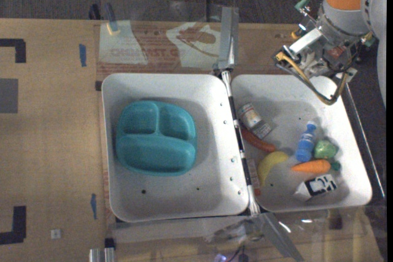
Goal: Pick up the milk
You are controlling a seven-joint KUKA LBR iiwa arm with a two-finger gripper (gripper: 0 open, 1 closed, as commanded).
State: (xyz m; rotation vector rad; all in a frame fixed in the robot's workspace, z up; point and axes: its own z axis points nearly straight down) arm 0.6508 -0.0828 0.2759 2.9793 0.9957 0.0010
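White and black, the milk carton (320,184) lies in the right bin (356,193) at its near right corner, with a carrot (312,166) just behind it and a blue bottle (306,142), green fruit (326,148), banana (271,164), red chilli (258,142) and small can (253,118) farther back. Beyond the carton, over the bin's far right corner, hangs the gripper (312,62). The left bin (123,199) holds a teal divided tray (156,137).

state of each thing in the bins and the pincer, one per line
milk: on its side, near corner of the right bin, untouched
carrot: lying flat beside the milk
blue bottle: lying tilted
can: on its side
teal tray: flat in the left bin
pincer: above the right bin's far edge
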